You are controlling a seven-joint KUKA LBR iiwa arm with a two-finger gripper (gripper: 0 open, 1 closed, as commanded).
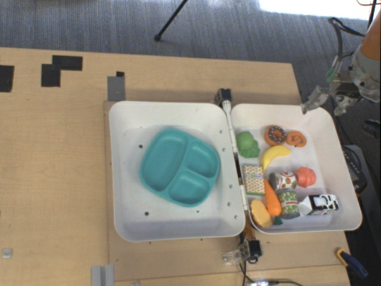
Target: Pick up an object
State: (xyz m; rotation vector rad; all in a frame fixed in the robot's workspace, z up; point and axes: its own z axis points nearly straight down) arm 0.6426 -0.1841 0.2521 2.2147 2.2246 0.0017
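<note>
The right white bin (333, 137) holds several toy foods: a green vegetable (247, 143), a chocolate donut (275, 135), an orange donut (295, 139), a yellow banana (275, 156), a small patterned box (254, 179), a carrot (272, 200), a small can (284, 180), a red-orange fruit (305, 177), a green cup (289, 202), a black-and-white carton (321, 204) and a yellow piece (259, 212). My gripper (327, 102) hangs over the bin's far right corner, open, with nothing between its fingers. It is well above and behind the toys.
In the left white bin (122, 159) lies a teal divided plate (180, 167). A metal hinge bar (233, 148) runs between the bins. Black marks (59, 69) sit on the wooden bench at far left. Cables (348, 28) trail on the floor beside the arm.
</note>
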